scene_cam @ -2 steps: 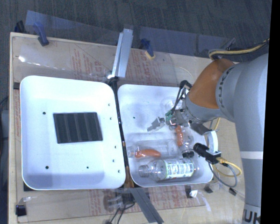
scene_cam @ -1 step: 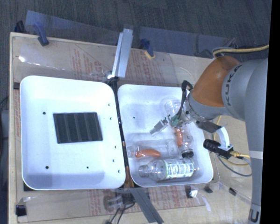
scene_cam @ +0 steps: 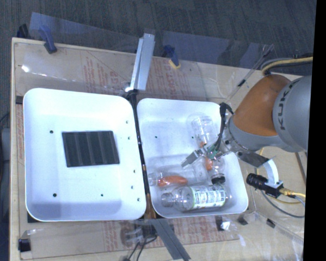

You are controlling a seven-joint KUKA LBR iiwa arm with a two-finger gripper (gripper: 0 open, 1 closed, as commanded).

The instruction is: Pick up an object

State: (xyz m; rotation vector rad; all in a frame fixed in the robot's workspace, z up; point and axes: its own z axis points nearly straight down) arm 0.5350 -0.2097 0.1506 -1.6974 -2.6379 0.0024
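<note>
Camera view: gripper [scene_cam: 205, 154] sits low in the right bin [scene_cam: 163, 127] over clutter; can't tell if open or shut. Clear bottle [scene_cam: 195, 198] lies on its side by the bin's front wall, long axis approx. left-right, label print unreadable. Orange item [scene_cam: 173, 180] is just beside it. Left bin [scene_cam: 43, 121] has a dark ribbed pad [scene_cam: 90, 148].

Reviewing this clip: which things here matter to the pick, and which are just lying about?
In play, near the arm:
gripper
right bin
clear bottle
orange item
clear bulb-shaped item

Lying about, away from the gripper:
left bin
dark ribbed panel
blue clamp
metal bar
</note>
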